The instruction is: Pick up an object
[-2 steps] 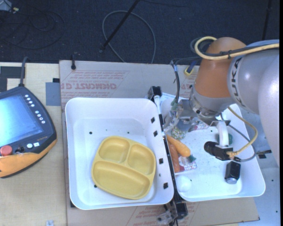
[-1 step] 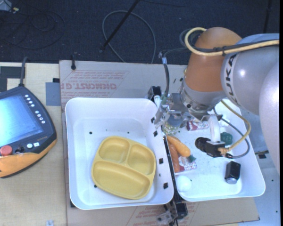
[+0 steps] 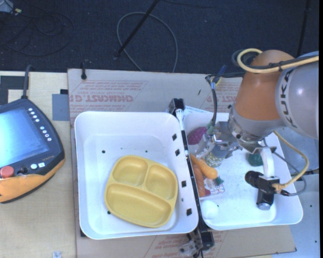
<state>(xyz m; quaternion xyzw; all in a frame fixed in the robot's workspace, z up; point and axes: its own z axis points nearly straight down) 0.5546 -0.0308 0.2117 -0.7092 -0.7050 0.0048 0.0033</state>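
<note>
Camera view, single frame from above.

Left of frame: teach pendant with lit screen, lying off the cardboard sheet that sits under both bins.

Left bin, centre of frame: one yellow divided plate, flat, toward its lower half.

Right bin, right of centre: arm comes in from the upper right, orange band uppermost. Gripper is low over the bin's upper left part, near the divider between the bins. Whether it is apart or together: cannot tell, as the wrist hides it. Nothing is seen held.

Loose objects are all in the right bin. Orange carrot-shaped piece lies just below the gripper, slanted. Purple item is just left of the gripper, against the bin's left wall. Teal item is to the gripper's right, partly hidden. Small printed packet lies beside the carrot's lower end. White ball sits in the lower left corner.
</note>
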